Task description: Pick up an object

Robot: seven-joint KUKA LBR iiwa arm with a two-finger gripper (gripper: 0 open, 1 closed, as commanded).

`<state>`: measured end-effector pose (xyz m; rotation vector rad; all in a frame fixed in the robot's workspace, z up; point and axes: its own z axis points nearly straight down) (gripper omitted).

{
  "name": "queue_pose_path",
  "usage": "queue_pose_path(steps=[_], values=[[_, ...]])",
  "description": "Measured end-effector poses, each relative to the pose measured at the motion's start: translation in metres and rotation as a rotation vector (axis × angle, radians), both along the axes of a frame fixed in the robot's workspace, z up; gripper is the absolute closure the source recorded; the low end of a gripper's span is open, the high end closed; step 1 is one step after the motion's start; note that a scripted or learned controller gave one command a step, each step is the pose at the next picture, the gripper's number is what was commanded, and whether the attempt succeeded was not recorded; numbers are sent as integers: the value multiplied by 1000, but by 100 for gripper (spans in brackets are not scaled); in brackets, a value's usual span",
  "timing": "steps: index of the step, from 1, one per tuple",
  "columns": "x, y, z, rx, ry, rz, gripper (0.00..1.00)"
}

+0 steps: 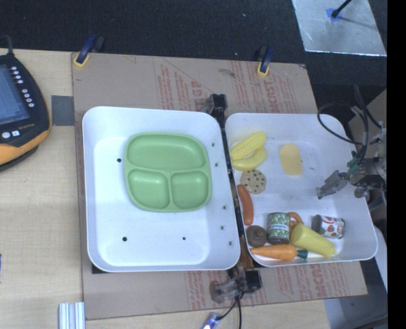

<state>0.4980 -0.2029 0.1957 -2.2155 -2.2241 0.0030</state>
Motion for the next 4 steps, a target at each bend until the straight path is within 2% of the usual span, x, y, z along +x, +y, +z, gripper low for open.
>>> queue_pose_path(steps=[1, 2, 3, 4], values=[[63, 28, -60, -1, 1, 3, 0], [144, 59, -104, 0, 1, 1, 0], [156, 8, -103, 0, -1, -2, 0], [142, 41, -104, 0, 1, 1, 0]])
